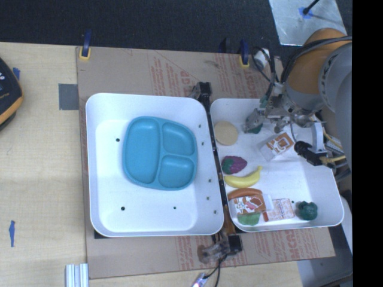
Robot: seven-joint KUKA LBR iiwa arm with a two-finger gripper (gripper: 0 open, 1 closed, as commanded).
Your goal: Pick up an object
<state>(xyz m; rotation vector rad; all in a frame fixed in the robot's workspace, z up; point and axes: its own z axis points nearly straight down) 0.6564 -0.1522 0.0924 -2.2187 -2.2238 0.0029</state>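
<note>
My gripper hangs over the far part of the right bin, below the grey arm with its orange band. Just under and in front of it lies a small orange-and-white packet. A tan round cookie sits to its left. Nearer the front are a purple piece, a yellow banana, an orange sausage shape, a red-and-white packet, a green piece, a white packet and a dark green broccoli. Nothing is visibly lifted.
The left bin holds a blue divided plate. Both bins rest on brown cardboard clamped to the wooden bench. A black-and-yellow device lies at the far left edge.
</note>
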